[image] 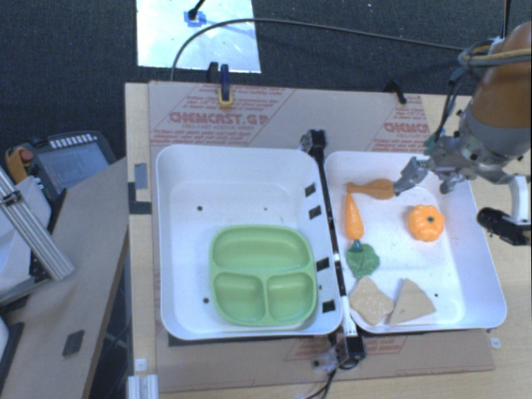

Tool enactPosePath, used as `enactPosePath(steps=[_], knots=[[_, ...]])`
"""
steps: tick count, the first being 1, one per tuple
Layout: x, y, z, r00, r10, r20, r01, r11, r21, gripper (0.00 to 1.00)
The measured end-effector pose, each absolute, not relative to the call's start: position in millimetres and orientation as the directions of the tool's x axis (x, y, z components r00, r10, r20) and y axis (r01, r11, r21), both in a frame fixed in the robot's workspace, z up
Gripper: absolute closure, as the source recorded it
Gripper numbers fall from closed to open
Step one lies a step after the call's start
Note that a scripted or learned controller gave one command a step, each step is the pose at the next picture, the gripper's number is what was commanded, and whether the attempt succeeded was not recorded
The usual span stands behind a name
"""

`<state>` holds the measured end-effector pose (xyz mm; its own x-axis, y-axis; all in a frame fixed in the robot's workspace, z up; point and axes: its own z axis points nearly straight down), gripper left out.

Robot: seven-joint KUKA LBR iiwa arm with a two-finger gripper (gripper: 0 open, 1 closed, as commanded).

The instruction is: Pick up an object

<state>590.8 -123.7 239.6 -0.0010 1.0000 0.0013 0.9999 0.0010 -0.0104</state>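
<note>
Note the gripper (pixel 430 174): fingers spread apart, gripping nothing, poised over the right bin (pixel 478 248). No pickup is done yet. Nearest candidates — the drumstick (pixel 372 189) and the small pumpkin (pixel 426 223) — lie in that bin.

A robotics lab: two white bins (pixel 249 160) on a cardboard-covered tabletop (pixel 283 110), cables trailing, a teach pendant (pixel 71 163) left, dark carpet beyond.
</note>
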Motion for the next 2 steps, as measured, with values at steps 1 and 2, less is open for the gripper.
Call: enactPosePath(steps=[1,2], knots=[[593.1,-123.3,246.4,-0.003,1.000,0.000,1.000,0.003,0.001,0.00],[590.8,-121.8,184.4,-0.001,1.000,0.000,1.000,0.001,-0.002,0.00]])
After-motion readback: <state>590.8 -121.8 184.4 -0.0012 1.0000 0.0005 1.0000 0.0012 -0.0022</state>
